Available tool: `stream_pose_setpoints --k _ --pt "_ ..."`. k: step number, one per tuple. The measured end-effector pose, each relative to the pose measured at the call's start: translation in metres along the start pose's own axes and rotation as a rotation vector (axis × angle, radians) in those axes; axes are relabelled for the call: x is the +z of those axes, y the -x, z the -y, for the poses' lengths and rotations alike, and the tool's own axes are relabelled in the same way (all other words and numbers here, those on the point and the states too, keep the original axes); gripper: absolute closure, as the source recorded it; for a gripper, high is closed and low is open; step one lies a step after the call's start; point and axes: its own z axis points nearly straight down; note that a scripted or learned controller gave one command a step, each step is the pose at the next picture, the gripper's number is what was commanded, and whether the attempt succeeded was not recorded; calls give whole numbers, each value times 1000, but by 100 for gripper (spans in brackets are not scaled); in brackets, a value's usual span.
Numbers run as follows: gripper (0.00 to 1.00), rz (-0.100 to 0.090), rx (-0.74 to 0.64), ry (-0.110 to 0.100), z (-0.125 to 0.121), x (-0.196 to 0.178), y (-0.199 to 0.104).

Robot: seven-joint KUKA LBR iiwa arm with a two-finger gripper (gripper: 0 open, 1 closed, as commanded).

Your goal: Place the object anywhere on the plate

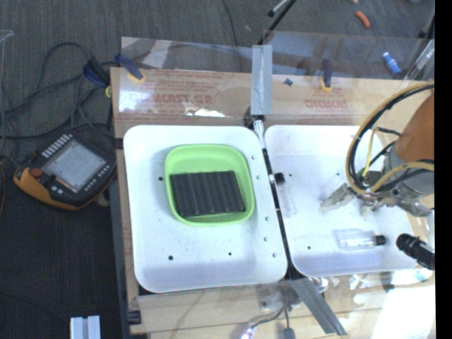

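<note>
Dark carpet all round, with black cables trailing over it and a handheld controller [67, 169] with a grey screen lying at the left. On it, a bench topped with brown cardboard [191, 94] under clear sheeting, bearing two shallow white bins side by side.

In the left bin [152, 260]: a lime-green plate [173, 162], squarish with rounded corners, sitting a little toward the far side. On the plate, a dark ribbed slab [207, 194] covering most of its floor, ribs running away from the camera.

In the right bin [311, 260]: a small clear tube [353, 240] with a black cap. Lies flat on the bin floor toward the near right part, well apart from the plate and separated from it by the two bin walls. Long axis nearly left to right across the view, tilted only slightly; capped end pointing right, clear end pointing left toward the divide. Touched by nothing.

Just beyond the tube, farther from the camera, the gripper [337, 196], metal and pale, reaching leftward from the grey arm [417, 182] with its orange band and looped yellow and black cables. Sits low over the bin floor, near the tube but not on it. Spread or pressed together: cannot be told from this angle. Nothing seen held.

Near the left wall of the same bin, a small black bit [280, 179].
</note>
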Motion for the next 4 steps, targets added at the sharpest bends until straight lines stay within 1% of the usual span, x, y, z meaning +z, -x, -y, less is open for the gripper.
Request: stream_pose_setpoints --k 4 --pt "0 0 0 0 0 0 0"
